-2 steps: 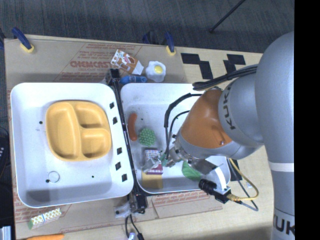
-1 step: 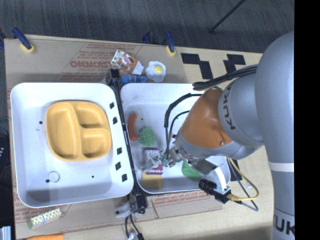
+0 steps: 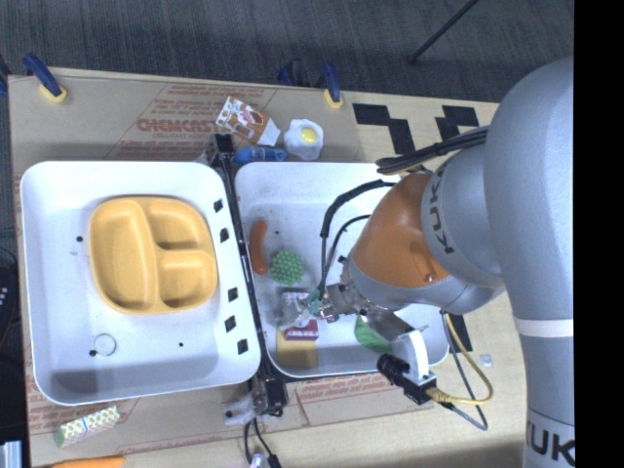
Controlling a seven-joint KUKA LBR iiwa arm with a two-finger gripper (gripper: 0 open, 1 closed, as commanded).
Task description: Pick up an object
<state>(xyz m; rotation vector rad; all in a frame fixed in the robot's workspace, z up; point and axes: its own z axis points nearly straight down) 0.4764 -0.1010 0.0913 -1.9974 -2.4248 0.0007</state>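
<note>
My arm's gripper [image 3: 314,307] is low in the right bin [image 3: 292,178] among small items; I cannot tell its grip, so nothing looks lifted yet.

Two shallow white bins stand side by side, the left bin [image 3: 39,261] and the right bin [image 3: 292,178]. The left one holds one yellow divided tray [image 3: 151,252]. In the right one lie one orange sausage-shaped piece [image 3: 259,245], one green knobbly ball [image 3: 287,265], one tan block [image 3: 297,355] and one green piece [image 3: 370,335] partly hidden by the arm. Two blue clamps [image 3: 44,76] [image 3: 331,81] grip the bench's far edge
</note>
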